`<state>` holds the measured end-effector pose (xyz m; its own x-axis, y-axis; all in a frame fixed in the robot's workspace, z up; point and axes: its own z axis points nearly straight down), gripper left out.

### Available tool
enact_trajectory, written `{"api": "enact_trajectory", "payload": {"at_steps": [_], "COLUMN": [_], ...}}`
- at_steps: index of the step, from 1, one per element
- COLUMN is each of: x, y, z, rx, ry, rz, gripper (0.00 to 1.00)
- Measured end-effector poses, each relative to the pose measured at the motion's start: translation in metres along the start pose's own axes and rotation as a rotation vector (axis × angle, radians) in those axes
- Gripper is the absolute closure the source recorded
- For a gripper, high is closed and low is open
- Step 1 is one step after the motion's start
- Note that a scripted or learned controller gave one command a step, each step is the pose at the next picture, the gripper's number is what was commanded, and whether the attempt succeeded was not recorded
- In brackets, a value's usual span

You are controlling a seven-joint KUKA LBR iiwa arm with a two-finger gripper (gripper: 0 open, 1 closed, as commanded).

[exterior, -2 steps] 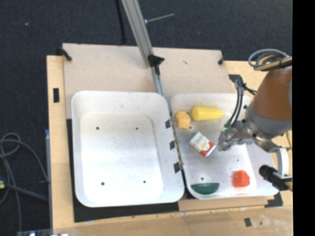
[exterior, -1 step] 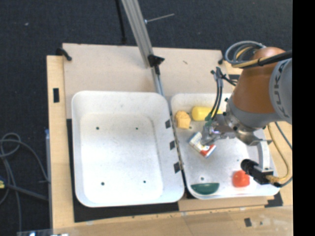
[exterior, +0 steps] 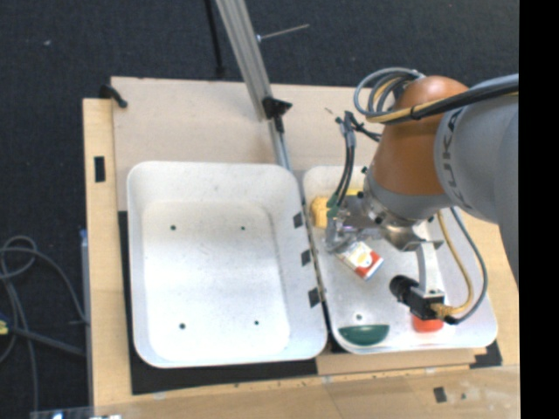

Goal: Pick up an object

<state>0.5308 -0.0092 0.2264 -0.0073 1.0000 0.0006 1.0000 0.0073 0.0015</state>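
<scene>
- White plastic forms the left bin: shallow, with rounded corners, a faintly speckled floor and four small dark dots.
- Of the same white plastic, the right bin sits edge to edge with it, and small black clips show along the seam between them.
- Both bins rest on the desk, a pale tan board with a matt surface, which stands on dark, rough carpet.
- The arm reaches in over the right bin. Its shell is smooth and grey, with a glossy, rounded orange band above the wrist.
- The pincer hangs low over the left part of the right bin, close to the shared edge. Its metal parts are crowded together, and I cannot tell whether it is spread or pressed together.
- A small carton lies tilted on the bin floor just beside the pincer, towards the near side. It is boxy, white with red and orange print. Whether the two are touching is unclear.
- A yellow piece, small and blocky, sits at the right bin's left wall, just beside the pincer.
- A dark green half-round thing, shaped like a bowl, lies against the right bin's near rim.
- A small, rounded orange-red thing lies near that same rim, to the right of the green one and partly hidden.
- A ribbed aluminium rail slants across the far side of the desk.
</scene>
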Motion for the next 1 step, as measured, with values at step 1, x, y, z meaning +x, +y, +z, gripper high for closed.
{"api": "enact_trajectory", "payload": {"at_steps": [1], "x": [0.0566], "y": [0.0019], "z": [-0.0047], "rx": [0.000], "ry": [0.002], "rz": [-0.002], "gripper": [1.00]}}
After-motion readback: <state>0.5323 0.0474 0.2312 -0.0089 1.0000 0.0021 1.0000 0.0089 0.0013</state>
